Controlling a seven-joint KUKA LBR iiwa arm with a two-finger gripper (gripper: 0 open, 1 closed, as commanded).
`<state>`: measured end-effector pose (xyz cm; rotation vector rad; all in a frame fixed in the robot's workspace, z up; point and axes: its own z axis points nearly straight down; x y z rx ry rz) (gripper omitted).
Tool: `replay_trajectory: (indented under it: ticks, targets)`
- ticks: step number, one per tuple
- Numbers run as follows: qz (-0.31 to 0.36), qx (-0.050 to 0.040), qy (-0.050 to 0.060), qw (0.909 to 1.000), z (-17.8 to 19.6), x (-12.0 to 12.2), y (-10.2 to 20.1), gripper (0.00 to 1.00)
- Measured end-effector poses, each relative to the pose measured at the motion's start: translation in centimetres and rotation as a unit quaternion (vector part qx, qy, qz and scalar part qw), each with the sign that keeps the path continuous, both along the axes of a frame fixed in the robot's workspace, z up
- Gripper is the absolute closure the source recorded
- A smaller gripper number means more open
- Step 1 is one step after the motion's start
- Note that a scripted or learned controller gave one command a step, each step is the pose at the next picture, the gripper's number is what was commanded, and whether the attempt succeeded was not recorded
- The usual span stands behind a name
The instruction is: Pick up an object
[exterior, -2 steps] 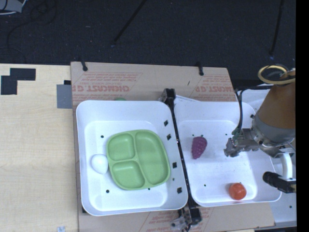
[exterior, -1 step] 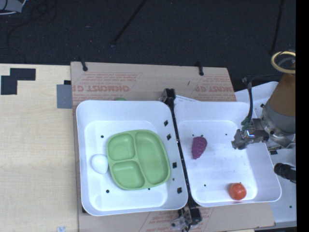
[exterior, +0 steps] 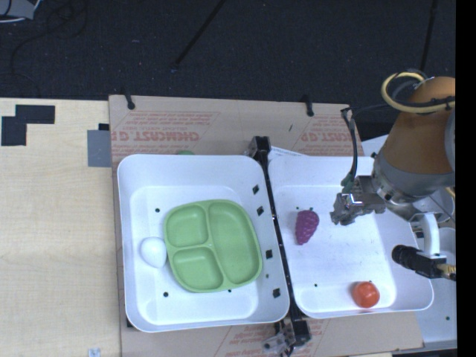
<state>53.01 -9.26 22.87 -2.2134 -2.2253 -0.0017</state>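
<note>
You are looking down on a desk point(exterior: 52, 222) carrying two white bins. The left bin point(exterior: 134, 199) is holding a green divided plate point(exterior: 212, 245) with a small white egg-shaped object point(exterior: 153, 252) touching its left edge. The right bin point(exterior: 327, 303) is where the arm is reaching in, and its end effector point(exterior: 343, 208) is hovering just right of a purple grape bunch point(exterior: 306, 225); nothing is showing between its jaws, and whether they are spread or closed I cannot tell.

The grape bunch is lying near the middle of the right bin, close to the divider, and it looks like the nearest target. You are probably dealing with a light, bumpy toy piece, likely firm plastic or rubber; its knobbly surface should be giving some grip, so closing across its narrower width seems best.

The small orange-red fruit point(exterior: 365, 294) is sitting near the bin's front edge, well apart from the grapes. Being round and smooth, it is likely to be rolling away under an off-centre pinch.
</note>
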Motion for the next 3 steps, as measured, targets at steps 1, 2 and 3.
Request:
replay_trajectory:
  ticks: [1, 2, 3]
  targets:
    - [0.000, -0.0002, 0.002, 1.0000, -0.9, -0.6, 5.7, 1.00]
    - [-0.001, -0.0005, 0.001, 1.0000, 0.0, -0.4, 10.2, 1.00]
    - [-0.001, -0.0008, 0.002, 1.0000, -1.2, -0.7, 15.3, 1.00]
